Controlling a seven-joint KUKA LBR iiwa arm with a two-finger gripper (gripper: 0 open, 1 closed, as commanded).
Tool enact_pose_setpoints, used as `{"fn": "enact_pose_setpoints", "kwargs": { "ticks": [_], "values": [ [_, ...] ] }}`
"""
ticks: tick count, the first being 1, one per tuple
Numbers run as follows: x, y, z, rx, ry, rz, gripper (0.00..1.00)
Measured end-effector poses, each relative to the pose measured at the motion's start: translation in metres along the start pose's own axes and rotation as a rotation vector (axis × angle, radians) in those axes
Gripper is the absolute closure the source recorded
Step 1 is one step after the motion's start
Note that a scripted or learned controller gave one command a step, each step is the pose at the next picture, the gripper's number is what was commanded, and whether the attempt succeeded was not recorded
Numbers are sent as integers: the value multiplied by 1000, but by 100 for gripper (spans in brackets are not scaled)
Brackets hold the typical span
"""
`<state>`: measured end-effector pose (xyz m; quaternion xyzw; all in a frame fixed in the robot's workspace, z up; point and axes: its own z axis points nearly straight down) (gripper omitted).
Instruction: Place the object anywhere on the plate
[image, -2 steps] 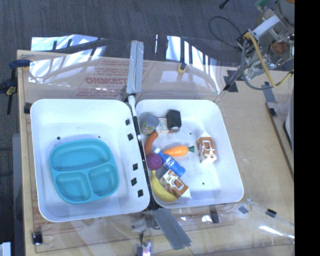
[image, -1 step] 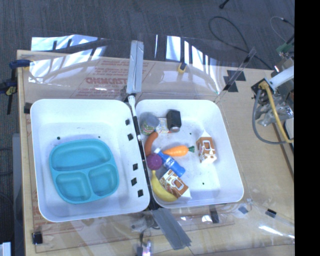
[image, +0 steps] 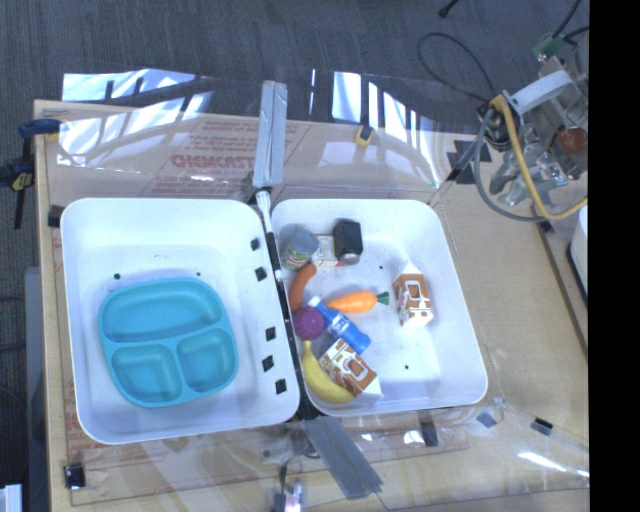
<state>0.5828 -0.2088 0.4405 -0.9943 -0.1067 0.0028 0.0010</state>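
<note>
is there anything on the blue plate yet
No, the blue plate in the left bin has bare compartments; the carrot lies in the right bin.

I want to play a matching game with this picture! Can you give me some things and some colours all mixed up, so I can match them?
Things:
1. plate
2. carrot
3. banana
4. ball

Colours:
A. yellow
B. purple
C. light blue
D. orange

Right pairs: 1-C, 2-D, 3-A, 4-B. The plate sits in the left bin; the carrot, banana and ball lie in the right bin.
</note>
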Motion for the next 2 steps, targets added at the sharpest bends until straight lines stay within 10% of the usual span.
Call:
{"fn": "enact_pose_setpoints", "kwargs": {
  "ticks": [1, 2],
  "values": [
    [-74, -14, 6, -1, 3, -74, 100],
    [-73, -19, 7, -1, 3, 6, 100]
  ]
}}
